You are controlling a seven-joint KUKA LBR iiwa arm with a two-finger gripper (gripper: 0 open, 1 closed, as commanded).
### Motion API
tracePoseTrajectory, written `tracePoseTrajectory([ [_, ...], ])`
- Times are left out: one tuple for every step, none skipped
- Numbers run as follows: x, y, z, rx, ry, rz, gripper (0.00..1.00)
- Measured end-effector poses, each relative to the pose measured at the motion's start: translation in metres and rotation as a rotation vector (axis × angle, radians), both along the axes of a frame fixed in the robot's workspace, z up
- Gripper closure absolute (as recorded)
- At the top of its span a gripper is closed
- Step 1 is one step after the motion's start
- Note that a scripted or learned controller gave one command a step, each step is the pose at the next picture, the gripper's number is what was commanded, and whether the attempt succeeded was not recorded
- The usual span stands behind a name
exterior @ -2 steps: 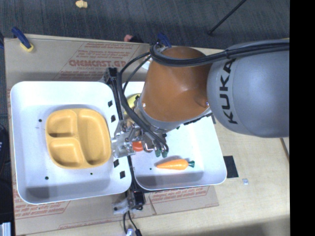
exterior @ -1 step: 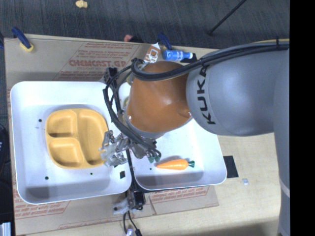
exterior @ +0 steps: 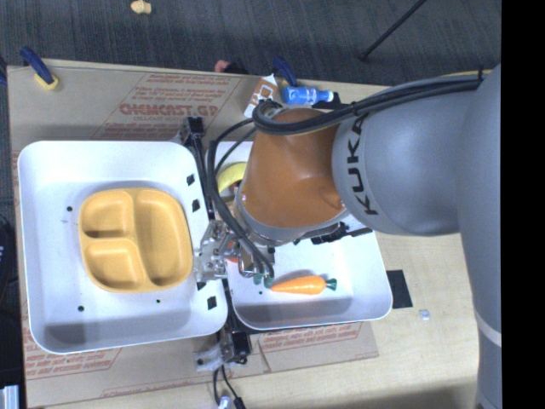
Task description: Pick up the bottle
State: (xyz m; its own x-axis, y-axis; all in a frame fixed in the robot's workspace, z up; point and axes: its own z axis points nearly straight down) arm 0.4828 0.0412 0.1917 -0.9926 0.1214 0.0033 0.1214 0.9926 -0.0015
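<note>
The arm (exterior: 409, 156) is the biggest thing here, a smooth grey casing with black lettering, narrowing to a glossy orange band (exterior: 289, 173) with black cables looped over it. It hangs over the right bin (exterior: 370, 301).

There are two bins, both shallow white plastic with rounded corners, sitting on a sheet of brown printed cardboard (exterior: 170, 100). The left bin (exterior: 43, 228) carries one yellow tray (exterior: 134, 239), matte, rounded, split into three compartments.

In the right bin lies one carrot (exterior: 300, 285), orange and tapered with a green tip at its right end, near the front wall. A curved yellow shape (exterior: 232, 177) peeks out beside the band; I cannot tell what it is.

The gripper (exterior: 226, 258) is a small cluster of metal down at the seam between the two bins; I cannot tell how it is set or whether it has anything.

One bottle (exterior: 306, 96), blue with a pale cap end, lies on its side behind the right bin, outside it.
</note>
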Motion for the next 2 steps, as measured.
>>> tracePoseTrajectory([
  [-0.007,0.065,0.003,0.000,-0.003,0.028,1.00],
  [-0.006,-0.020,0.028,0.000,-0.004,0.170,1.00],
])
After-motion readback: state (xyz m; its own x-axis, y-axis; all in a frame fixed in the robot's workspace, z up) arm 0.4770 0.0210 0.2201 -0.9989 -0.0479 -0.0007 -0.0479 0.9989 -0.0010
